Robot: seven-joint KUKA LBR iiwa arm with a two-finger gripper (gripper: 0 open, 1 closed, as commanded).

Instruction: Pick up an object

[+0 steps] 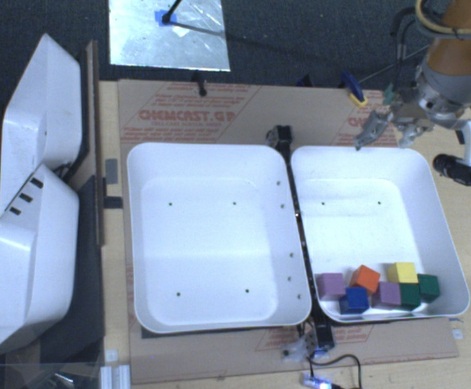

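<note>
End effector [387, 131] open, empty, above right bin's [430, 177] far rim, blocks [378, 287] clustered near edge.

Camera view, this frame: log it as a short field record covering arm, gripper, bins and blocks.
arm: enters from the right, over the right bin's far edge
gripper: above the right bin's far rim, nothing between its fingers
left bin: white, no blocks
blocks: cluster in the right bin's near corner; purple, orange, blue, yellow, green
contact: gripper far from blocks

Left bin [211, 156]: beside the right bin [357, 164], touching.
Blocks [378, 288]: clustered in right bin's near edge.
Gripper [387, 130]: above right bin's far rim.
</note>
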